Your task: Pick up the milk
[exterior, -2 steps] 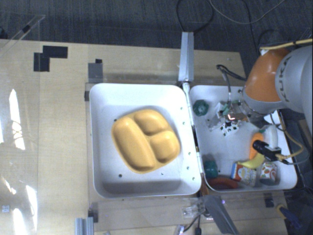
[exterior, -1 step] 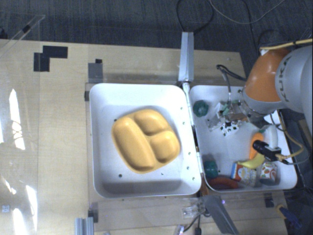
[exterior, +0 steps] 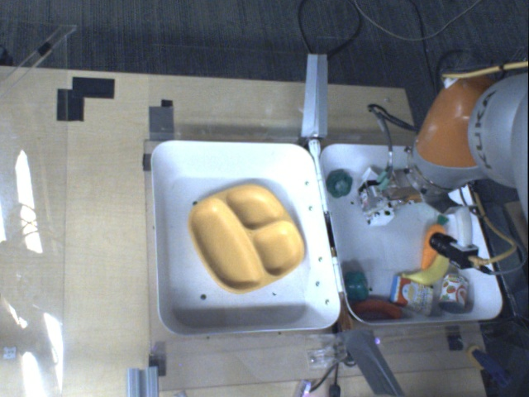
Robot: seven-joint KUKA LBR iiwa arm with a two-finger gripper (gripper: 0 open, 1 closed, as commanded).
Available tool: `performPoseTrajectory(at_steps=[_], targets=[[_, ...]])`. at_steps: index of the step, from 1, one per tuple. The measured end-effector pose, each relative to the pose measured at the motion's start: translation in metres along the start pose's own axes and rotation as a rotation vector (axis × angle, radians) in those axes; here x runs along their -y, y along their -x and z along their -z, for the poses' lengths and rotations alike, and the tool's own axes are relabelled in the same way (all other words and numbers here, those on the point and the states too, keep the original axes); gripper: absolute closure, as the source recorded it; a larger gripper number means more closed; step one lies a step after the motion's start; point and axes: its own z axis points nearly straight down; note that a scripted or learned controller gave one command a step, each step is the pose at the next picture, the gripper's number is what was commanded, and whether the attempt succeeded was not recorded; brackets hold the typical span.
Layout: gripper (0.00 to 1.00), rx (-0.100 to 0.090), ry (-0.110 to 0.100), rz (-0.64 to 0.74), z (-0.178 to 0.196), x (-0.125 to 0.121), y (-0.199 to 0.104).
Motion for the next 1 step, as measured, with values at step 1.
performPoseTrajectory(at_steps=[1], targets=[[1.0,-0.002,-0.006,-0.052,0.0723,-0.0216,-0.0717]])
